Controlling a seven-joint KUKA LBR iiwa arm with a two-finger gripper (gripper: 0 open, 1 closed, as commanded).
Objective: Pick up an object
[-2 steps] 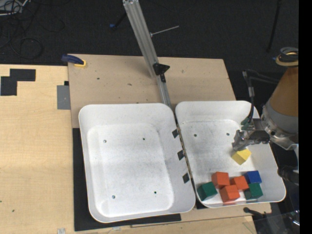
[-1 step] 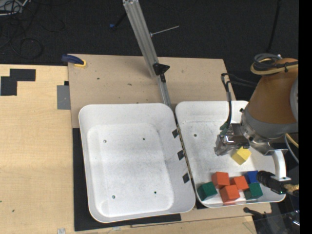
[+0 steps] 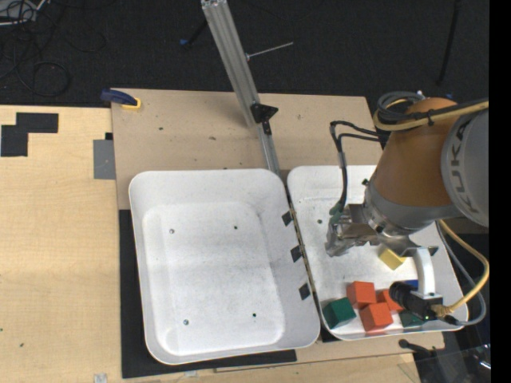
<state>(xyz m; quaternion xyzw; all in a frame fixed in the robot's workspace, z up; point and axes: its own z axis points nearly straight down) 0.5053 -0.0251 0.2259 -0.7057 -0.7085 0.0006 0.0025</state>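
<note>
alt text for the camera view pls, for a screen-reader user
A grey KUKA arm with an orange band reaches from the right over the right-hand shallow white bin, its two-finger gripper low above the bin floor. Near that bin's front edge lie two orange blocks, a green block and a small yellow block.

The two shallow white plastic bins (image 3: 215, 214) are evenly, brightly lit from above; faint shadows, soft focus, dark background.

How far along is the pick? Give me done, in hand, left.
Done: the gripper is down inside the right bin. In hand: nothing visibly lifted; its grasp cannot be judged. Left: the orange blocks, green block and yellow piece lie in the bin.
</note>
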